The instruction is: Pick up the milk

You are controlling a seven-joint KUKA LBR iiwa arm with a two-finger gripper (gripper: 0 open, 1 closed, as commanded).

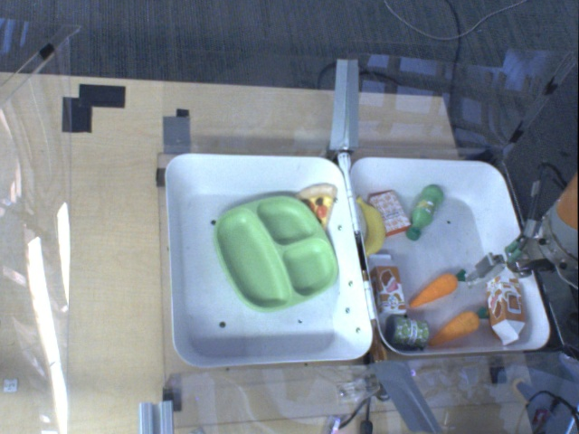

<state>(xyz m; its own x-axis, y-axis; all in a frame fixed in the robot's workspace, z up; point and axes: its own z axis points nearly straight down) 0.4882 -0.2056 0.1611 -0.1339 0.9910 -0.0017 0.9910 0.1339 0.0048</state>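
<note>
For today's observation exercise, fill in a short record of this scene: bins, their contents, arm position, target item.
left bin: green divided tray, pizza slice at its edge
right bin: banana, green bottle, two carrots, small cartons, dark can
milk: carton at the bin's right wall
gripper: just above the milk, nothing seen between the fingers

Green tray (271,265), 2 orange carrots (435,290)

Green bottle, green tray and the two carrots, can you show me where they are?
Green bottle (424,210), camera view, middle of its body.
Green tray (275,253), camera view, ridge between its compartments.
Upper carrot (435,290), camera view, orange middle.
Lower carrot (456,326), camera view, orange middle.
</note>
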